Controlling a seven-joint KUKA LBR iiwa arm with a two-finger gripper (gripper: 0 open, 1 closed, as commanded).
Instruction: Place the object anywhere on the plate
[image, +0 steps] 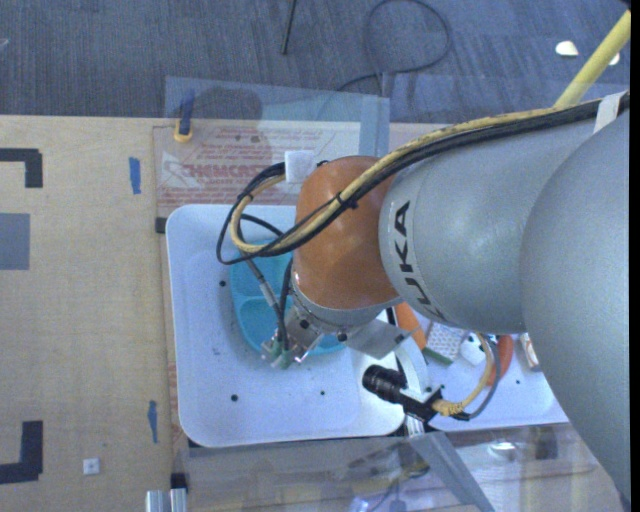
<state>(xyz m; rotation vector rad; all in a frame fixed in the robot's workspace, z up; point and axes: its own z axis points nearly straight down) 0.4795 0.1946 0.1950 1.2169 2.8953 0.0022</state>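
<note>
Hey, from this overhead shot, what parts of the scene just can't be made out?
- Blue plate: mostly hidden under the arm's orange band.
- Gripper: blurred, partly covered by the wrist; finger state unclear.
- Right bin: largely covered by the grey arm; orange and white items there too hidden to identify.
- Object to place: not identifiable.

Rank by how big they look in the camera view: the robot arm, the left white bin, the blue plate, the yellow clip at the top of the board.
1. Robot arm, though nearness to the camera inflates it.
2. Left white bin.
3. Blue plate, partly hidden by the arm.
4. Yellow clip.
</note>
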